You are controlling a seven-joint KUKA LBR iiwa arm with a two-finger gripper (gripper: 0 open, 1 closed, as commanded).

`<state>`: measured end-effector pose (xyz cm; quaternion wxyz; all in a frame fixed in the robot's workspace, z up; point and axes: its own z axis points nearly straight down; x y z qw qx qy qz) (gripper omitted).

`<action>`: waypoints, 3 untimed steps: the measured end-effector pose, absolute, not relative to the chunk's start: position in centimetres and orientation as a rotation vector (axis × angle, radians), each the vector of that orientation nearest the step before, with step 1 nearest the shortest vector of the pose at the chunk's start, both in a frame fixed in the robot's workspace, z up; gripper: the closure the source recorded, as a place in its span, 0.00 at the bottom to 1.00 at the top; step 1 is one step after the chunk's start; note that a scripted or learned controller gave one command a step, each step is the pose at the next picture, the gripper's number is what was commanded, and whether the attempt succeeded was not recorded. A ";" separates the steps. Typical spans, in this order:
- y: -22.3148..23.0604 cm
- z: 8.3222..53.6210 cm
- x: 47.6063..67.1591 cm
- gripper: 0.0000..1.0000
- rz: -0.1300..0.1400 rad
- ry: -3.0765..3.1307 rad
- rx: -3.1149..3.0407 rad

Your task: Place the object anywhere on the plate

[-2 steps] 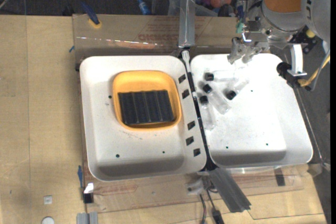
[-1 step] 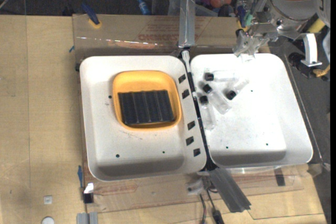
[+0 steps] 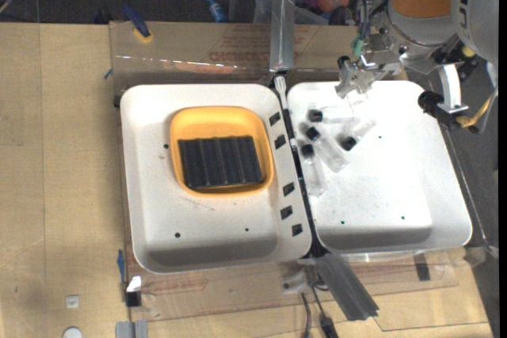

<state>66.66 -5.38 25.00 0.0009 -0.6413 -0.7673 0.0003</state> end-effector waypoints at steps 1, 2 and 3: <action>-4.6 18.5 66.7 1.00 0.000 -2.520 -1.874; -2.2 19.1 66.7 1.00 -0.002 -2.710 -1.587; -2.2 19.1 66.7 0.00 -0.002 -2.710 -1.588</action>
